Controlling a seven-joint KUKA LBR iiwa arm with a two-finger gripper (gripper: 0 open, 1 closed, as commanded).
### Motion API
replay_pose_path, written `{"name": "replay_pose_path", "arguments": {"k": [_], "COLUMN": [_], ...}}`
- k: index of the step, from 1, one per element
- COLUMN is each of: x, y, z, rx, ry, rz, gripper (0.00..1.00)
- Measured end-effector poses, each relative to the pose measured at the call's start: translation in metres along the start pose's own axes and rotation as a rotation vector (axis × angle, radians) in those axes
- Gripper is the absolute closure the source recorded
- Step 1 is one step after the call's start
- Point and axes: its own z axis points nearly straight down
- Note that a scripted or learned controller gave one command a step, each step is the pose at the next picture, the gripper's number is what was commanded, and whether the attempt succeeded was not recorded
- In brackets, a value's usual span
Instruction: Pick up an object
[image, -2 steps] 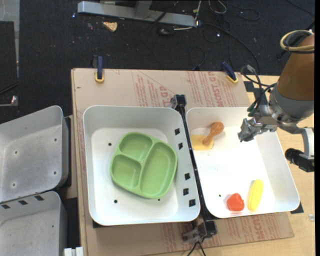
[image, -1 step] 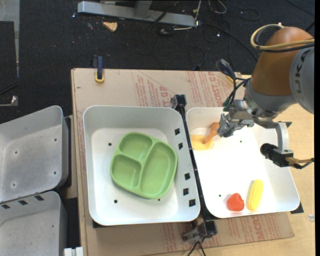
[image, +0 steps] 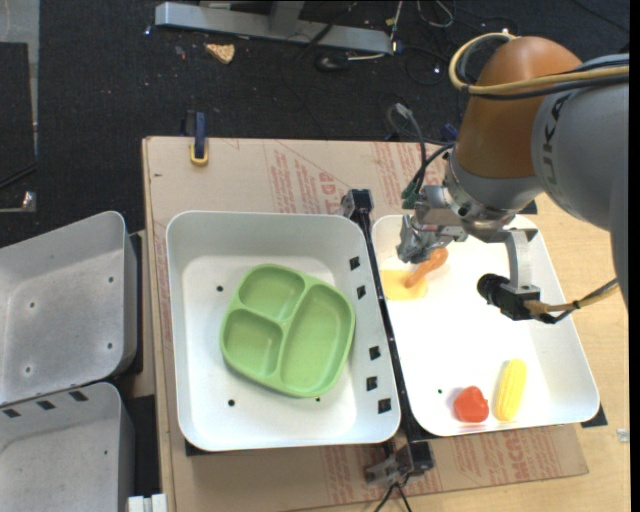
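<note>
The gripper (image: 420, 248) is sitting low over the far left corner of the right bin (image: 470, 340), and its fingertips are merging with dark shadow and cabling there, so I cannot tell how the jaws stand. An orange carrot-like piece (image: 430, 266) is lying slanted right at the gripper's lower edge, touching or nearly touching it; whether it is sitting between the fingers is too hard to make out. Just beside and partly under that piece, a flat yellow item (image: 400, 283) is resting on the bin floor near the divider, its shape blurred.

The arm (image: 560, 120) is reaching in from the right, its orange band bulging large at the top and its grey body being cut off by the frame edge. The wrist is pointing down and to the left, with cables looping around it. A black bracket (image: 505, 293) is hanging off the wrist's side over the bin.

At the near end of the right bin, a red tomato-like object (image: 471, 404) and a yellow corn cob (image: 510, 389) are lying just beside each other, well apart from the gripper. A green divided plate (image: 288, 329) is lying in the left bin (image: 200, 300)
</note>
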Motion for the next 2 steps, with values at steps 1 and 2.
{"name": "replay_pose_path", "arguments": {"k": [1, 2], "x": [0.057, 0.104], "y": [0.015, 0.02], "z": [0.02, 0.02], "rx": [0.002, 0.0], "ry": [0.001, 0.0], "rz": [-0.003, 0.0], "gripper": [1.0, 1.0]}}
